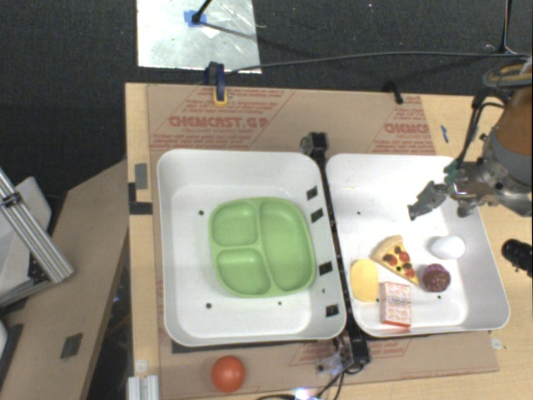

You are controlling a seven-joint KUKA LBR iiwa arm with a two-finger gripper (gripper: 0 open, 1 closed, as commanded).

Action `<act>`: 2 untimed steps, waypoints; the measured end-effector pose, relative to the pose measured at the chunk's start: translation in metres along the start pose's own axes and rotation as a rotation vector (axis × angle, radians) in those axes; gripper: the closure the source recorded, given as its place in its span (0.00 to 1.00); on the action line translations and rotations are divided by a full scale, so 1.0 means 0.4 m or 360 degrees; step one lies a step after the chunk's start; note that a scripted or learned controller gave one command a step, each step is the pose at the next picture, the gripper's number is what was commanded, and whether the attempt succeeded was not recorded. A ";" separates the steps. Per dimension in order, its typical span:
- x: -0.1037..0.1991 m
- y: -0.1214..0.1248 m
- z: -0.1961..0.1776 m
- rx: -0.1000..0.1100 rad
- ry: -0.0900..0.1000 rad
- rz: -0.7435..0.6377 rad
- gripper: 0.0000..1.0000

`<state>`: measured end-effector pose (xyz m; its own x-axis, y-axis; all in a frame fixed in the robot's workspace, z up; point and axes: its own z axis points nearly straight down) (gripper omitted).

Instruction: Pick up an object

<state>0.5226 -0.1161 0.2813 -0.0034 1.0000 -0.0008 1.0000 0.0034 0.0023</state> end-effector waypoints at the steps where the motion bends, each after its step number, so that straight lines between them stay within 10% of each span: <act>1: 0.018 0.007 0.112 0.0007 0.0002 0.0002 0.00; 2: 0.010 -0.009 0.223 0.0006 0.0002 0.0004 0.00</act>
<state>0.5193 -0.1119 0.1919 -0.0011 1.0000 0.0007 1.0000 0.0011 -0.0017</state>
